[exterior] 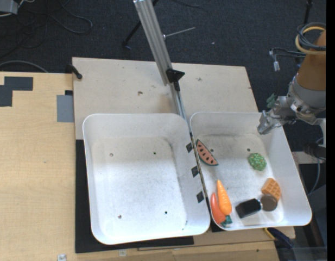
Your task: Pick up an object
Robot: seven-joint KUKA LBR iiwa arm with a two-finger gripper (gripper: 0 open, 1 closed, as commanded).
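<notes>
Wedge-shaped watermelon slice (206, 153), knobbly green lump (257, 161)

Right bin (238, 130): far corner sits just below the gripper (265, 125). Left bin (134, 173) is well off to the gripper's view-left. Aluminium rail (154, 37) slants up beyond it, farther left. Plywood board (118, 86) lies under both bins.
</notes>
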